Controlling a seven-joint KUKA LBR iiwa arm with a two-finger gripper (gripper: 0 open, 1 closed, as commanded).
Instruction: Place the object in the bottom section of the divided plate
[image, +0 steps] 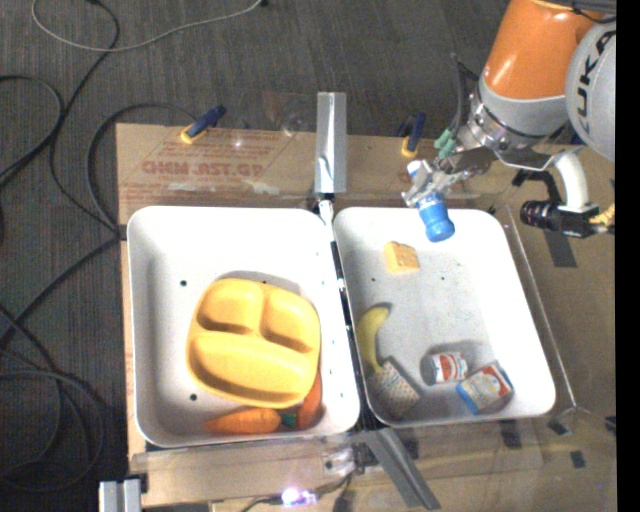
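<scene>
A yellow divided plate lies in the left bin, its single wide section toward the bin's front. My gripper hangs over the back edge of the right bin, shut on a small blue and white bottle. The bottle's blue end points down and to the right, clear of the bin floor. The gripper is far to the right of the plate and further back.
Two carrots rest against the plate's front edge. The right bin holds a yellow block, a banana, a can, a small carton and a patterned packet. A metal bar stands behind the bins.
</scene>
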